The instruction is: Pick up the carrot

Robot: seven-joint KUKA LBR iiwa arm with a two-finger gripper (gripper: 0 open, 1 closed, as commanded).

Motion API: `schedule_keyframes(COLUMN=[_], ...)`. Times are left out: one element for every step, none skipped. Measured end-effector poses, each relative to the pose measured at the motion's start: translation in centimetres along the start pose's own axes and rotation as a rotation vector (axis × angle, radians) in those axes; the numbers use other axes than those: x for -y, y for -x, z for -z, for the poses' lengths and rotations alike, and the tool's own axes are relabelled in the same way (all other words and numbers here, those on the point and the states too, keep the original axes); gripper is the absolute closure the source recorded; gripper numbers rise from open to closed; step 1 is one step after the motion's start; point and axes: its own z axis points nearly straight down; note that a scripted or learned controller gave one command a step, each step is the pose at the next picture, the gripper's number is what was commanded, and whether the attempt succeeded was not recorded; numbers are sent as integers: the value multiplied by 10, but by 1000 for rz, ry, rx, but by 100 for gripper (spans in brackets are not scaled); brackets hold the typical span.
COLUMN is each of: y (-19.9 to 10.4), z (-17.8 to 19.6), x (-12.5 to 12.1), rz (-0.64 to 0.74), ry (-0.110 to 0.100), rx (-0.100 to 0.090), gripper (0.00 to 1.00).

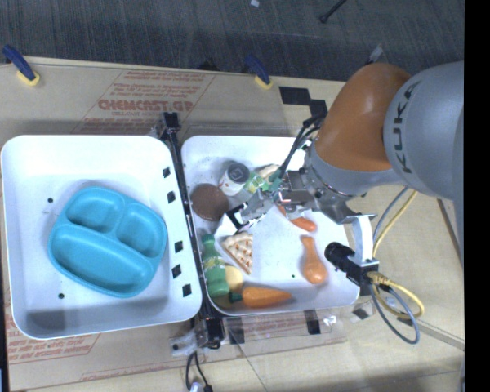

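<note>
Left bin [16, 219] carries a blue divided plate [108, 240], well clear of the work. In the right bin [343, 305], along the divider wall: a brown round piece [208, 202], a waffle wedge [239, 252], green and yellow pieces at the near-left corner [219, 279]. The carrot [261, 297] lies flat against the near wall, butting those corner pieces. My gripper [265, 194] hangs over the bin's middle, toward the far wall and apart from the carrot; I cannot tell from here how its jaws stand. Right of it, a small orange-red piece [303, 223] and a drumstick-shaped toy [312, 261]. Risks as I judge them: a finger may strike the near wall on descent, or close on the corner clutter along with the carrot; the two other orange items could draw the pick off target.
</note>
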Motion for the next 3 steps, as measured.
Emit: schedule_keyframes(y=[74, 103, 111], z=[-88, -135, -139], x=[30, 34, 37], rz=[-54, 80, 409], ry=[-9, 7, 0], rx=[2, -10, -4], gripper=[0, 0, 0])
